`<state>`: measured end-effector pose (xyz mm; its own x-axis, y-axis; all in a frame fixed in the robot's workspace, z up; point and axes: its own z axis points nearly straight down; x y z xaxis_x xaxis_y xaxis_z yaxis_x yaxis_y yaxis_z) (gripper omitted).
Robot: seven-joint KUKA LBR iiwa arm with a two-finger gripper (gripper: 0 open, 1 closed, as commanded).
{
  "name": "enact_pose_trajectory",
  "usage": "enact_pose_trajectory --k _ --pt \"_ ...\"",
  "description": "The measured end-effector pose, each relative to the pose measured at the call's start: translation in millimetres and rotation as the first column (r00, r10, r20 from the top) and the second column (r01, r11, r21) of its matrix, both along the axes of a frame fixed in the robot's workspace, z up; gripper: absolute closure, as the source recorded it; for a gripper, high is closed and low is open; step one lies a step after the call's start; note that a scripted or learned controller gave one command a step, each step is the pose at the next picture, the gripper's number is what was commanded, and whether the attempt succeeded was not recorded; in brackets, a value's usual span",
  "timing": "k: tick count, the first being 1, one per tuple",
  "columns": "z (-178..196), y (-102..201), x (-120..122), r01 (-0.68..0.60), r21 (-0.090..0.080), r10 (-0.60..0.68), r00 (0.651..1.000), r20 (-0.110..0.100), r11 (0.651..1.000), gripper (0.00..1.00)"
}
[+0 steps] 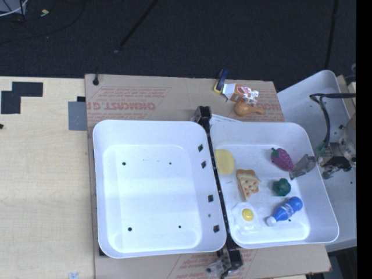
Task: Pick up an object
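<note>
The right white bin (317, 214) holds several toy foods: a yellow disc (225, 161), a wedge of holed cheese (248, 183), purple grapes (282, 158), a small green piece (282, 186), a blue bottle (286, 210) lying on its side, and a fried egg (247, 215). My gripper (318, 164) sits low over the bin's right rim, just right of the grapes and the green piece. Nothing shows held in it.
The left white bin (104, 156) lies beside the right one, with a black clip strip (210, 179) between them. On the cardboard behind the right bin rest a toy drumstick (247, 109), a small printed box (243, 92) and a blue-yellow clamp (221, 81).
</note>
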<state>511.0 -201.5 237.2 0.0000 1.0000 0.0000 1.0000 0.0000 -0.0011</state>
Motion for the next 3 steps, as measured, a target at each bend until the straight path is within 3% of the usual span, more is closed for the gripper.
enact_pose_trajectory --k 1,2,3 --pt "-124.0 3.6 39.2 -0.005 0.004 0.005 1.000 -0.009 1.000 0.00" --pt "-151.0 -11.3 99.2 -0.004 -0.001 0.004 1.000 0.002 1.000 0.00" --pt "-150.0 56.1 16.0 0.000 0.005 0.000 1.000 -0.007 1.000 0.00"
